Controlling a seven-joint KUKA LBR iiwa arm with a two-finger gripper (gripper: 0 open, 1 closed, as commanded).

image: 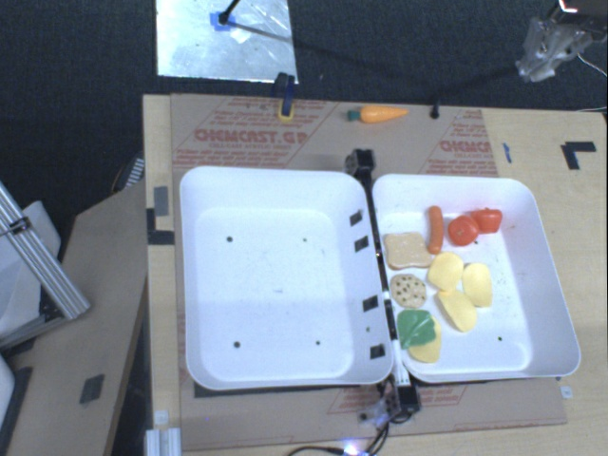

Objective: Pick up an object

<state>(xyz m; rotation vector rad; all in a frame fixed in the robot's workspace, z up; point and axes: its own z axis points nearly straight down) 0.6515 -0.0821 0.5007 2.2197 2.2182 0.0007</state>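
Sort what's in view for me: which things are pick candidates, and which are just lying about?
For the job: gripper; in the right bin, the sausage, tomato, toast slice, cookie, yellow pieces, green piece.

Lying about: carrot on the bench beyond the bins; left bin; foil sheet.

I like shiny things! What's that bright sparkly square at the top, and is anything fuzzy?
In the camera view, the silver sheet glares under the light; the gripper in the top right corner looks blurry; the toy foods in the right bin look evenly lit, casting soft shadows.
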